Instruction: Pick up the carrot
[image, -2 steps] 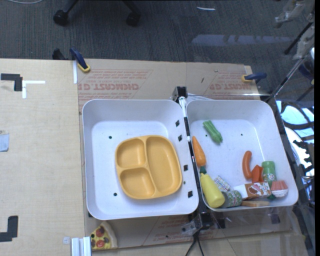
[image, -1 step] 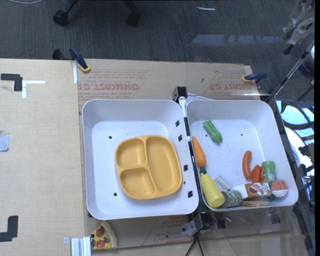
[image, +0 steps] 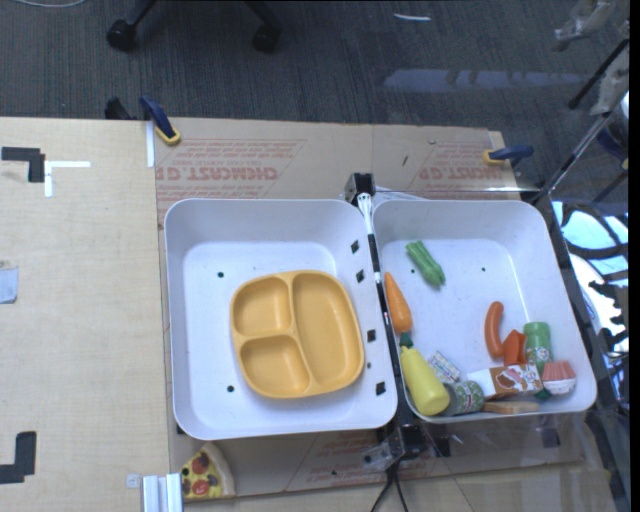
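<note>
The carrot (image: 398, 306) is orange with a small green top. It lies along the left wall of the right bin (image: 520, 225), pointing toward the back. Just in front of it lies a yellow bottle-shaped toy (image: 422, 385), close to the carrot's green end.
A green pickle-like toy (image: 426, 264) lies toward the back of the right bin. A red sausage (image: 493, 328), a green can (image: 537, 342), small boxes and other toy foods crowd its front right. The left bin (image: 200, 240) holds a yellow divided plate (image: 297, 332). A pizza slice toy (image: 202, 476) lies on the bench in front.
</note>
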